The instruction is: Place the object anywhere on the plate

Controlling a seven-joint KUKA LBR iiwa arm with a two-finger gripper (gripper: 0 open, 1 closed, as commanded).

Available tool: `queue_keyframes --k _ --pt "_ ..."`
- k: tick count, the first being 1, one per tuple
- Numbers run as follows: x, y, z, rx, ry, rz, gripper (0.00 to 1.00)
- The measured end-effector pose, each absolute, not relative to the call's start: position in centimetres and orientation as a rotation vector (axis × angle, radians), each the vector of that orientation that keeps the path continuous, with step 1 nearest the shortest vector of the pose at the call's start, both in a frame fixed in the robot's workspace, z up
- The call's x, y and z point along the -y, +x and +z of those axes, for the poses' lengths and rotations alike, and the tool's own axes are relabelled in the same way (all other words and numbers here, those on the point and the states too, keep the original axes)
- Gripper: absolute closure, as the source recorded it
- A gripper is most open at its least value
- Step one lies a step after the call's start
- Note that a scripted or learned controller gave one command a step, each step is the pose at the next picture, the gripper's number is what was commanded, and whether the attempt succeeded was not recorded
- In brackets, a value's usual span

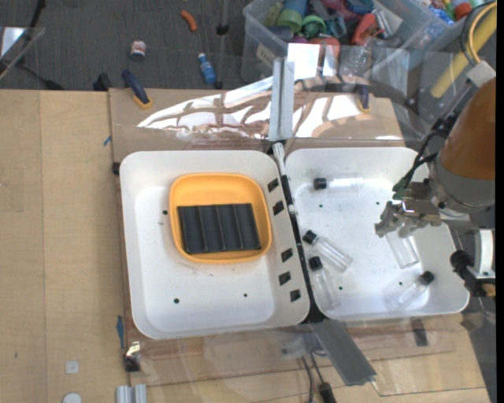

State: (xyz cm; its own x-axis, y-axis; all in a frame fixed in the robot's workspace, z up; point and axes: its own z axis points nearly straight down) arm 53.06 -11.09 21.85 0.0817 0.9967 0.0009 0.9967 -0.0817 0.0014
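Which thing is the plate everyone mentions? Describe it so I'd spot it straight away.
Look at the left white bin of the two side by side. The plate is the rounded orange dish in its middle, carrying a dark ribbed block; it is the only coloured item, while the right bin holds clear vials.

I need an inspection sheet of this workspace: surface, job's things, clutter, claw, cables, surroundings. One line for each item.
Surface: wooden bench bearing a left white bin and a right white bin, side by side.
Job's things: orange plate in the left bin, with a dark ribbed block lying on it; several clear vials with black caps lying loose in the right bin.
Clutter: nothing seen inside the bins beyond these.
Claw: claw over the right bin's right side, above one vial; open or shut cannot be told.
Cables: dark cables beside the arm.
Surroundings: clear tub of coloured toys behind the bench; small items on the grey floor.
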Motion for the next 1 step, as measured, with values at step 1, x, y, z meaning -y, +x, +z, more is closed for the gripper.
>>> queue_keyframes --k 1 --pt "11.11 53.05 21.85 -2.128 2.31 0.003 0.0"
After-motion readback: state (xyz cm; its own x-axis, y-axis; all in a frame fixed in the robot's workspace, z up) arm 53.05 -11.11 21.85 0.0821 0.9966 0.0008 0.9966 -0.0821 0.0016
